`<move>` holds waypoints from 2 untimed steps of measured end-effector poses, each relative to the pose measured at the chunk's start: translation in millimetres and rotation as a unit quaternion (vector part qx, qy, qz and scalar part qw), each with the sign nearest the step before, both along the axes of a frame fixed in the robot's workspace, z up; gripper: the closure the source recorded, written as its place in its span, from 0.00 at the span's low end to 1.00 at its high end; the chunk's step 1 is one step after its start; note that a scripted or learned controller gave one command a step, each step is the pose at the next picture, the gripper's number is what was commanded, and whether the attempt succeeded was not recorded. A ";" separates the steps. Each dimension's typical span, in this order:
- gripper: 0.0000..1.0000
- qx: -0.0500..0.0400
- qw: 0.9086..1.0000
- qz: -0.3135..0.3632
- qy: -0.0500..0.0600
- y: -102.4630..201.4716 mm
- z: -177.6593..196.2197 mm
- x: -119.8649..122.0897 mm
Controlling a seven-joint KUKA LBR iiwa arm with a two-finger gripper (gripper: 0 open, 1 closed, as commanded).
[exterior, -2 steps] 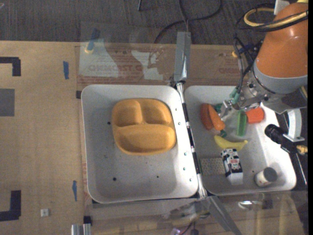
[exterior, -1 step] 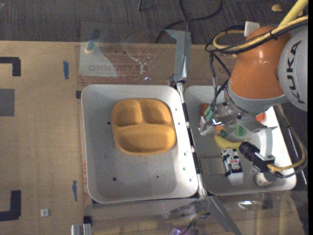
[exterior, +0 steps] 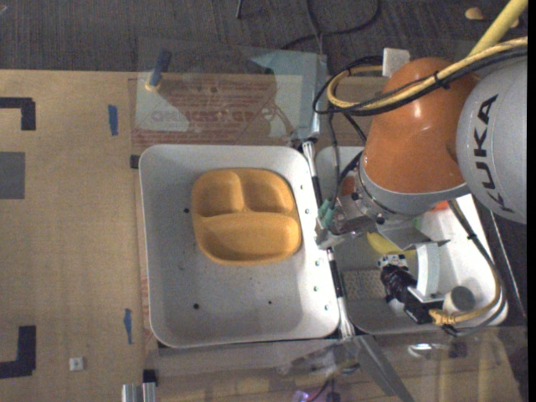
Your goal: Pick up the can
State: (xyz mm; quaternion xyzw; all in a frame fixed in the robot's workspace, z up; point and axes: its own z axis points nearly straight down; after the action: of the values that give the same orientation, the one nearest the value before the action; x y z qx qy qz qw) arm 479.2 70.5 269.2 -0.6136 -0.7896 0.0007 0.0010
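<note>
The arm hangs over the right bin and covers most of it. The can is most likely in there, hidden under the wrist, since the left bin on the bench holds a yellow divided plate and nothing can-shaped. The claw sits low at the wall between the two bins, on the right bin's side; whether it is released or clenched cannot be told from above. The step in hand looks like the reach for the grasp. To do it well, the claw should centre over the can's body, come straight down clear of the dividing wall, close across the round sides rather than the rim, and lift slowly so the smooth metal does not slip.
</note>
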 end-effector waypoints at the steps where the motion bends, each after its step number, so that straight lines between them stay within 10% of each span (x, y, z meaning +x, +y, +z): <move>1: 1.00 0.000 1.000 0.027 0.000 12.5 -21.6 0.3; 2: 1.00 0.000 0.997 0.076 0.000 47.4 -28.4 0.2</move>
State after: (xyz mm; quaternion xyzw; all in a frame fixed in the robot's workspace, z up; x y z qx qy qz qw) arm 479.3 117.9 240.9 -0.5517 -0.8341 0.0008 0.0012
